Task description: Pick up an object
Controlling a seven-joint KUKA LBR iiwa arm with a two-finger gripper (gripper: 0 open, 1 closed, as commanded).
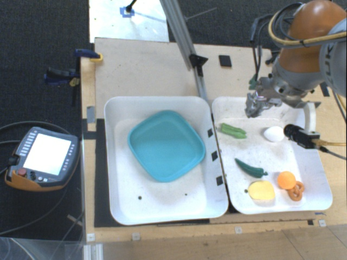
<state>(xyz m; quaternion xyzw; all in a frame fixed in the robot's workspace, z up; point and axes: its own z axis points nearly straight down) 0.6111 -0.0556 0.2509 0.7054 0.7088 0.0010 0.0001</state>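
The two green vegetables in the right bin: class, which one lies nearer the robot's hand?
The lighter green one, near the bin's top-left corner, just below the hand. The darker green one lies further down, beside the yellow piece.

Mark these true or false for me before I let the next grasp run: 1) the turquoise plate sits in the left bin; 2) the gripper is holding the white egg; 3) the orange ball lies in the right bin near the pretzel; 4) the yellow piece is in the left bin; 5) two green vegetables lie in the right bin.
1) True: the turquoise plate lies in the left bin.
2) False: the gripper hangs over the right bin's far edge, and the white egg lies apart from it on the bin floor.
3) True: the orange ball touches the pretzel.
4) False: the yellow piece is in the right bin.
5) True: the light green vegetable and the dark green vegetable.
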